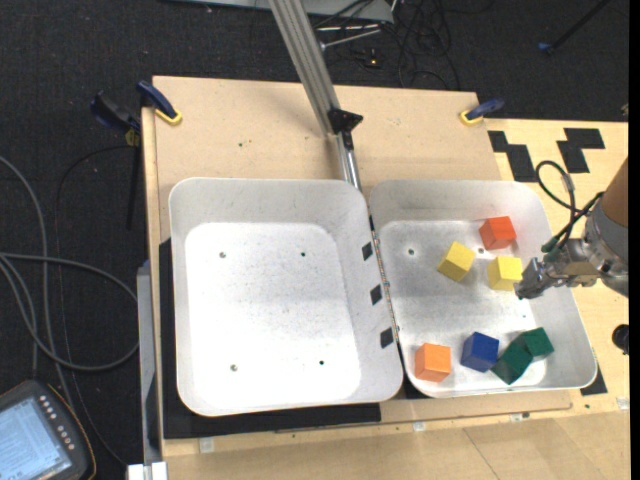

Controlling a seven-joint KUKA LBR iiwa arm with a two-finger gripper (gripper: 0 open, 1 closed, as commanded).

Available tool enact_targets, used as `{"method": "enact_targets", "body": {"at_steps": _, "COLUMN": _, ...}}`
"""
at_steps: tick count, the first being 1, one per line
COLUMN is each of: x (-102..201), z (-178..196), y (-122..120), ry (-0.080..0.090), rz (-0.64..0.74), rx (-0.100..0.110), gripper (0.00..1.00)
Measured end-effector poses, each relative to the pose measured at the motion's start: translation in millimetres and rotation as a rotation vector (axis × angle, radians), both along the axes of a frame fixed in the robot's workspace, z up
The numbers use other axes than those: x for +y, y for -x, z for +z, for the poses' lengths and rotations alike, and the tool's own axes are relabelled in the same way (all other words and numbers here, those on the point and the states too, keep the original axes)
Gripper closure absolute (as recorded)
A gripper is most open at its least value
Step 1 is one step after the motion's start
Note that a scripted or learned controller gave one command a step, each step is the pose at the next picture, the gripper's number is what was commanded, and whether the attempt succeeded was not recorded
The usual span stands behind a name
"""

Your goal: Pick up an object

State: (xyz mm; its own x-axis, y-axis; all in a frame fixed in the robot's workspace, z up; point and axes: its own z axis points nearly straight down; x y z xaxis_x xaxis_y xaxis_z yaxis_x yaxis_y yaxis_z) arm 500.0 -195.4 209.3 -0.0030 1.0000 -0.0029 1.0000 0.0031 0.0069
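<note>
The right bin [420, 383] holds several small blocks. An orange-red cube [497, 233] lies near its back right, with a yellow cube [457, 261] and a second yellow cube [504, 271] in front of it. Along the front lie an orange cube [433, 361], a blue cube [480, 351] and two dark green blocks [525, 354] touching each other. My gripper [527, 285] reaches in from the right edge, low over the bin, its tip right beside the second yellow cube. No block shows between its fingers.
The left bin [190, 298] sits beside the right one on a tan board [250, 128]. A grey metal pole [305, 48] slants in from the top down to the gap between the bins. Blue and yellow clamps [158, 103] grip the board's back corners.
</note>
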Motion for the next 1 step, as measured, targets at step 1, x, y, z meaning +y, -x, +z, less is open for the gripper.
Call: {"method": "enact_targets", "body": {"at_steps": 1, "x": 42.5, "z": -0.1, "y": -21.1, "ry": -0.003, "rz": 0.005, "rx": 0.005, "gripper": 1.00}}
